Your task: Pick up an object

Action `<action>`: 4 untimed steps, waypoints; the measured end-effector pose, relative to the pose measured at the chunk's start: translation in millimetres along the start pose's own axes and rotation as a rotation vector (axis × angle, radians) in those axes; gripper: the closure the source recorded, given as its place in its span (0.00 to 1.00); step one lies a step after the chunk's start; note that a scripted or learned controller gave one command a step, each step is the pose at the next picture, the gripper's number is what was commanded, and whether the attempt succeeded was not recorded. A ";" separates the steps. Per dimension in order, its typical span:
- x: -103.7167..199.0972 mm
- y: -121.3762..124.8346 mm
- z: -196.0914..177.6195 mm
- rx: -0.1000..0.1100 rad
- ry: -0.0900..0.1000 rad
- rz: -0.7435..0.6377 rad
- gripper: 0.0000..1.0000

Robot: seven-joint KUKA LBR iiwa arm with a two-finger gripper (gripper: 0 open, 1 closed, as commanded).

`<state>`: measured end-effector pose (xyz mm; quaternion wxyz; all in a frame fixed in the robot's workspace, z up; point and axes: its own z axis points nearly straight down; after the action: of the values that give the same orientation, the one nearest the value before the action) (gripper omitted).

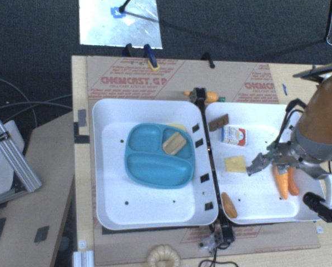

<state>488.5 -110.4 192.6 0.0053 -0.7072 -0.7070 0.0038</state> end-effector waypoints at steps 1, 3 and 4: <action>0.2 3.1 -6.6 -0.014 -0.002 -0.003 0.00; -3.2 1.2 107.6 -0.009 0.000 -0.001 0.00; -3.6 2.4 94.5 -0.014 -0.002 -0.001 1.00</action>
<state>489.7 -113.8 98.0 -0.0004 -0.7069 -0.7073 -0.0006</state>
